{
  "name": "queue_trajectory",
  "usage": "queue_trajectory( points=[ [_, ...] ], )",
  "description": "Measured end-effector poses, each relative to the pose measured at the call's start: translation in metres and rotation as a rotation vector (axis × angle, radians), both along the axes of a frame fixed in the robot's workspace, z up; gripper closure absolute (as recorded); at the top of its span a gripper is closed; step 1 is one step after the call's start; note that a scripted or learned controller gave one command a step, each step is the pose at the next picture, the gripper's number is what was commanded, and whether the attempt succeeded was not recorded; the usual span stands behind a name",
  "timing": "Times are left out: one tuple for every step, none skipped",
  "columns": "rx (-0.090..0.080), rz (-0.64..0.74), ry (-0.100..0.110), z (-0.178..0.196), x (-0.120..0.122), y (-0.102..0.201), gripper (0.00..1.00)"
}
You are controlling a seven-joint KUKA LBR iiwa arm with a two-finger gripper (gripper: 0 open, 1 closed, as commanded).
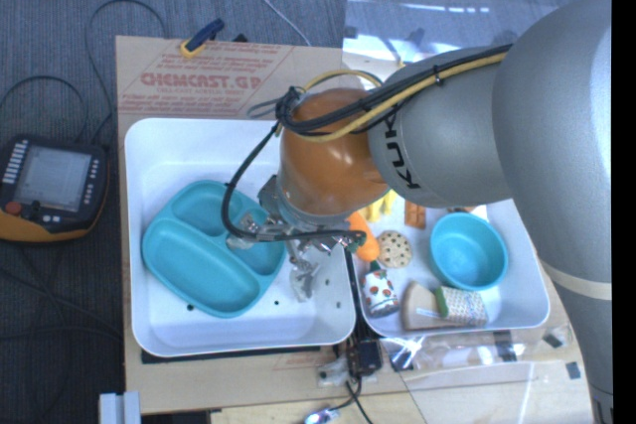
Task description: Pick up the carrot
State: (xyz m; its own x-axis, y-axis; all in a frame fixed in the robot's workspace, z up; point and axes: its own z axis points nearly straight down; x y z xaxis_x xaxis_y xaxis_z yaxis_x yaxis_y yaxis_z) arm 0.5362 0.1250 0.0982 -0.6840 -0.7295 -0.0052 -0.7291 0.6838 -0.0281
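The carrot [365,244] is a small orange piece at the left edge of the right bin [527,313], right beside the divider between the bins. It is partly covered by the arm's wrist. My gripper [304,274] hangs under the orange band [328,159], over the right side of the left bin [179,338], just left of the carrot. Nothing shows in its grasp.
A teal divided plate [204,253] lies in the left bin. The right bin holds a teal bowl [467,250], a speckled cookie [394,249], a yellow piece [384,209], a small red-and-white toy [378,288] and a tan wedge [442,305]. A teach pendant [50,189] lies left of the bench.
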Motion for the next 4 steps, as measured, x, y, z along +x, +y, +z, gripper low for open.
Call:
queue_trajectory(
  points=[
    [-0.027,-0.105,0.01,0.0,0.018,0.023,0.0],
    [-0.015,-0.063,-0.02,0.002,0.05,0.036,0.0],
    [-0.067,-0.29,0.077,-0.016,0.126,0.039,0.0],
    [0.021,-0.242,0.035,-0.003,0.129,-0.014,0.0]
  ],
)
